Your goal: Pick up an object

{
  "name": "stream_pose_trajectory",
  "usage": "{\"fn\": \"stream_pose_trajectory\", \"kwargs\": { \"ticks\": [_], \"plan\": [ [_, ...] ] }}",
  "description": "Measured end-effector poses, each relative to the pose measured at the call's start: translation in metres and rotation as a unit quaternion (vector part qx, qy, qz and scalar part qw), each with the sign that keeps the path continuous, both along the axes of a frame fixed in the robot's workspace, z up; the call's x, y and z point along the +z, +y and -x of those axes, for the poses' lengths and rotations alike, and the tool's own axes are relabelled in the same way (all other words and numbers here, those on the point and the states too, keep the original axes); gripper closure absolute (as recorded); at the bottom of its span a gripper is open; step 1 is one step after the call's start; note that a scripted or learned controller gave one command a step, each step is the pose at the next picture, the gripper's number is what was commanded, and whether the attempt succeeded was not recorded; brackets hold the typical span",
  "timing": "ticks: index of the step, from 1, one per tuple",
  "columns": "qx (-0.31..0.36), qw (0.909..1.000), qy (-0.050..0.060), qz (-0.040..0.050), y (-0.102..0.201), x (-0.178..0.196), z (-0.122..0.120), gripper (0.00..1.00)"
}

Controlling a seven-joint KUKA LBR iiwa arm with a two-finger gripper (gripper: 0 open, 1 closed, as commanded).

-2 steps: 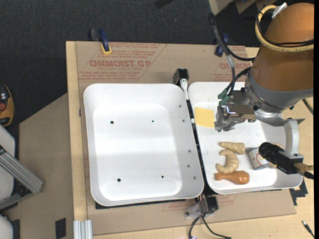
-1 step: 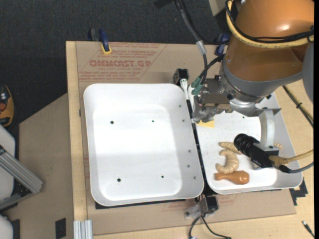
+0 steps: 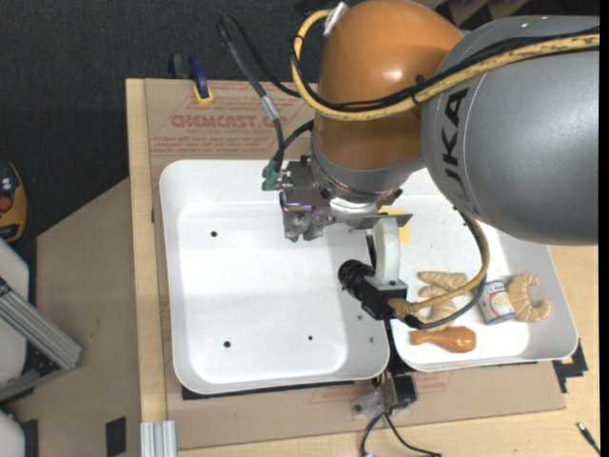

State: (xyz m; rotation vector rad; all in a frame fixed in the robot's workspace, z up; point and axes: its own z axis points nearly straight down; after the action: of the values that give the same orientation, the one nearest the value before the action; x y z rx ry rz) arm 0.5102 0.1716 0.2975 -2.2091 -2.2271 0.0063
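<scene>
Orange-banded and grey, my arm (image 3: 447,112) reaches in from the right and bends down over the left bin (image 3: 238,293), its gripper (image 3: 306,219) low above the bin's upper right part. I cannot tell how the jaws stand. The objects lie in the right bin (image 3: 495,350): a tan pastry-like piece (image 3: 526,295), an orange drumstick shape (image 3: 443,338), a small can (image 3: 494,300).

You are looking down at a slant from one fixed camera above the bench, taking in both white bins: the left bin (image 3: 247,350) and the right bin (image 3: 533,346). The arm (image 3: 457,112) is looming close, reaching in from the right.
</scene>
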Motion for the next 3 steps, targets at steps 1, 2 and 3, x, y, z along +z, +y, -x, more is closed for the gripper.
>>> {"fn": "stream_pose_trajectory", "kwargs": {
  "ticks": [1, 2, 3],
  "plan": [
    [-0.001, 1.0000, -0.008, -0.0024, 0.043, 0.085, -0.010, 1.00],
    [-0.002, 1.0000, 0.000, 0.0006, 0.054, 0.069, 0.033, 1.00],
    [-0.003, 0.9999, -0.012, -0.0042, 0.053, 0.214, 0.030, 1.00]
  ]
}}
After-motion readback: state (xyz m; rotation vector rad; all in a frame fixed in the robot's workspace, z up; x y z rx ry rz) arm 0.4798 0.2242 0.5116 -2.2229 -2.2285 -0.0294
